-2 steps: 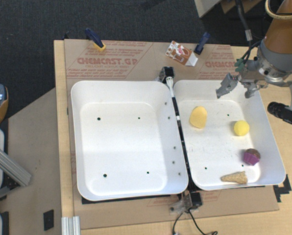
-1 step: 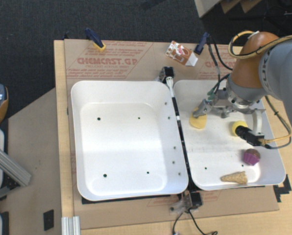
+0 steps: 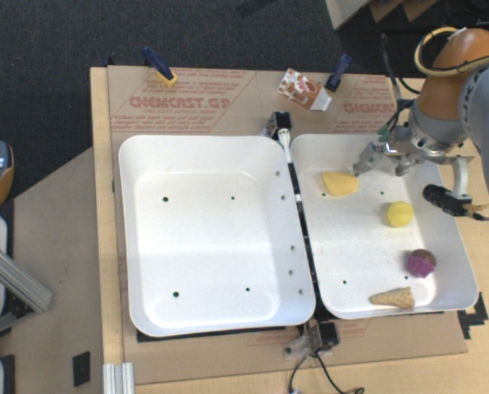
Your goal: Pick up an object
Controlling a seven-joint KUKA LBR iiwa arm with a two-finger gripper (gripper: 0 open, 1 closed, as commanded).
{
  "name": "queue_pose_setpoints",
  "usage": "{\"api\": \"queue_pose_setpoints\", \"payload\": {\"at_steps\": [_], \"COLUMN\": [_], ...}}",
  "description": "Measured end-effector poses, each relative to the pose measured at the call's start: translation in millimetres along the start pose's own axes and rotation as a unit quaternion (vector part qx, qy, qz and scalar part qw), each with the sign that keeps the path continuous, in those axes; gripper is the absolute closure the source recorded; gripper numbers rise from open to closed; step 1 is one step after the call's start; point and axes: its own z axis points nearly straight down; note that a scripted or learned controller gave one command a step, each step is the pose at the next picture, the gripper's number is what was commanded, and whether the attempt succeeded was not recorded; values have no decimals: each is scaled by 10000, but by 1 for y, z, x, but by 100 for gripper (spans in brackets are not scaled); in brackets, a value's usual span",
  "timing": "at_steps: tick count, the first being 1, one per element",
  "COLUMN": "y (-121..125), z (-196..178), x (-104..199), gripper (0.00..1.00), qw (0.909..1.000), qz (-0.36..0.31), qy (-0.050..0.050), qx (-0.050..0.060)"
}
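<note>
Cardboard covers the bench (image 3: 228, 97) beneath two white bins. Nearest the camera in the right bin (image 3: 367, 277) lies a tan cone-shaped piece (image 3: 392, 299), then a purple ball (image 3: 421, 263), a yellow ball (image 3: 399, 213) and, farther back, a pale yellow wedge (image 3: 340, 184). All four rest on the bin floor, so nothing is picked up yet. Beyond the wedge hangs the gripper (image 3: 386, 159), just beside it; whether it is spread or closed I cannot tell. Descent, grasp and lift remain.
</note>
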Motion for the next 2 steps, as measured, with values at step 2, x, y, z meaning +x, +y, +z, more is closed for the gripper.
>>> {"api": "queue_pose_setpoints", "payload": {"at_steps": [2], "y": [-95], "z": [1], "x": [-9], "gripper": [0], "qw": [10000], "qz": [0], "qy": [29], "qx": [58]}}
